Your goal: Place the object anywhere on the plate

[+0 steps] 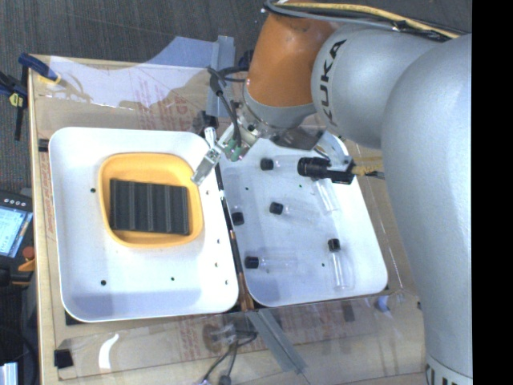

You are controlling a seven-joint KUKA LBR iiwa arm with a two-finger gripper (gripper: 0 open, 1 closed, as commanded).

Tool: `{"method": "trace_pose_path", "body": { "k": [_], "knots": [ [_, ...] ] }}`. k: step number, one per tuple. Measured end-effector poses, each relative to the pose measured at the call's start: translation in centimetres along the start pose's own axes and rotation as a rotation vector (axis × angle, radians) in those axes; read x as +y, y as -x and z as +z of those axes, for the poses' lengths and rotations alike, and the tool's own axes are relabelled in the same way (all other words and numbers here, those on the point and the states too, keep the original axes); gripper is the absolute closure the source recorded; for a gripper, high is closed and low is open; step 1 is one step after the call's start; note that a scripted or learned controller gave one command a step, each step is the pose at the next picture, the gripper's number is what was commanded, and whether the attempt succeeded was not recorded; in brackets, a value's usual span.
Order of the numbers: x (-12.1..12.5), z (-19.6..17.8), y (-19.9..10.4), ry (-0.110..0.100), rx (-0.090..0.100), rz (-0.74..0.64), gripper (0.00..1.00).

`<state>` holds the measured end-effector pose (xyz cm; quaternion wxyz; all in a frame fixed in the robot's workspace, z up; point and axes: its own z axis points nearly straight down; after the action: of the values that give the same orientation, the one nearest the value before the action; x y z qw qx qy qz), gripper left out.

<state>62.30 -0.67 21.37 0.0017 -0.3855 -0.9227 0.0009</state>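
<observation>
The pale wooden surface (pixel 152 339) lies nearest the camera, and two shallow bins are carried on it side by side. Several small capped vials are scattered in the right white bin (pixel 370 239).

Closest to its front edge, a clear vial lying crosswise (pixel 272 261) is seen with its black cap to the left. A clear vial lying lengthwise (pixel 342 269) is set toward the right wall, cap at its far end. Farther back, a third capped vial (pixel 278 208) is found near the bin's middle. A small black cap (pixel 237 217) sits close to the left wall, and it cannot be made out whether a clear body is attached to it. Farther still, another black cap (pixel 267 164) lies toward the far wall.

In the left white bin (pixel 76 231), a yellow rounded-rectangular plate with a dark ridged centre (pixel 148 164) is placed toward the far half.

The hand (pixel 202 169) is held at the plate's far right corner, about over the seam between the bins. It slants down to the left from the grey arm with the orange band (pixel 280 54). All the vials lie to the right of the hand, in the other bin and apart from it. Whether the hand is spread or pressed together cannot be told.
</observation>
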Motion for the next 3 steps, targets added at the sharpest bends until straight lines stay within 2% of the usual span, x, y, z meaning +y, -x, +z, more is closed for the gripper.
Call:
{"method": "trace_pose_path", "body": {
  "k": [3],
  "knots": [
    [-0.02,-0.01,0.03,0.000,0.000,0.001,0.00]
  ]
}}
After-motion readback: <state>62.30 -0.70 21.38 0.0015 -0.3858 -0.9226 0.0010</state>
